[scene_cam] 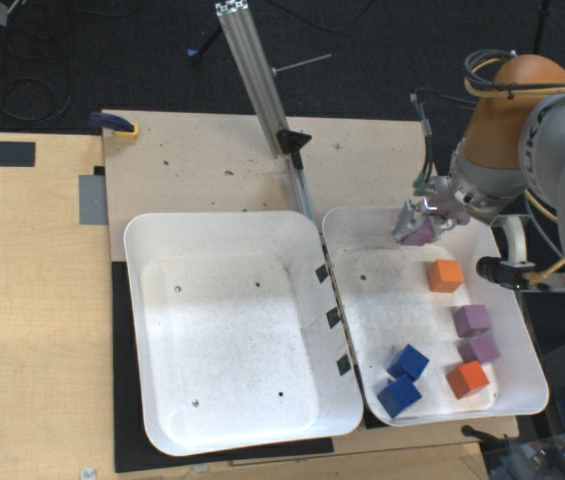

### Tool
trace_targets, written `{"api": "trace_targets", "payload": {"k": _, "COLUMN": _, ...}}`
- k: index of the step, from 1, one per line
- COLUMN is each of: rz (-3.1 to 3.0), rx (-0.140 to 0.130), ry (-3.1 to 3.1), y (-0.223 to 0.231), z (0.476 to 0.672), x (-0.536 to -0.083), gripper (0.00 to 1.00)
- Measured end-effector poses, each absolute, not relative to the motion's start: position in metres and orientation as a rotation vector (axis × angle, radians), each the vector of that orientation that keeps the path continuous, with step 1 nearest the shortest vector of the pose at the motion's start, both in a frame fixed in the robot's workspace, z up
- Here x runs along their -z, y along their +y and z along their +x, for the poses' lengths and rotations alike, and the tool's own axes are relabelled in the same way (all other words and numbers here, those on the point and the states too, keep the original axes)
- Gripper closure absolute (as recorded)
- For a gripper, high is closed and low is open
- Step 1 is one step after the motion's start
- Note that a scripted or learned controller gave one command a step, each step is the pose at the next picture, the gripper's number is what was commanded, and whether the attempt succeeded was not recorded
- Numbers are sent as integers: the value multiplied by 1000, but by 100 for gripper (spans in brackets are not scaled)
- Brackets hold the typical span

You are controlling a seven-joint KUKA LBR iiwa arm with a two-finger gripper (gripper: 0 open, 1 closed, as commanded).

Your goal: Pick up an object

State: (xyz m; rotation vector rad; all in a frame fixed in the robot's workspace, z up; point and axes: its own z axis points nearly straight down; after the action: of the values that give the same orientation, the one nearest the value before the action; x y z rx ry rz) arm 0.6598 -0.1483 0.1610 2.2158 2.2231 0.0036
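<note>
**Purple block seen between the gripper fingers above the right bin**

Purple block [419,233] is seen at the tip of the gripper [417,226], gripped between the fingers, over the far part of the right bin [362,230]. Whether the block is lifted clear of the bin floor or touches it cannot be told from this slanted view. The grey arm [552,148], with its orange band [507,108] above the wrist, is reached in from the right side and bent down toward that bin.

Six other blocks are scattered on the floor of the right bin. An orange block [445,275] is placed nearest to the gripper, just beyond it toward the near side. Two further purple blocks [472,320] [479,348] are set one behind the other near the right wall, with a red-orange block [468,378] just in front of them. Two blue blocks [409,362] [399,396] are found touching or nearly touching each other close to the near rim.

The left bin [142,238] is placed just beside the right one, the two rims being joined by small black clips [333,317]. A slanted metal rail [257,73] is mounted behind the bins.
</note>
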Motion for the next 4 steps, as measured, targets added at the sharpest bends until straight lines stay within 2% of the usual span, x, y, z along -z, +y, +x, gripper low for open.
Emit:
{"api": "trace_targets", "payload": {"k": 2, "rz": 2215, "rx": -2, "ry": 2225, "y": -154, "z": 662, "x": -250, "gripper": 100}}
{"api": "trace_targets", "payload": {"k": 4, "rz": 2221, "rx": 3, "ry": 2230, "y": -46, "z": 661, "x": -255, "gripper": 100}}
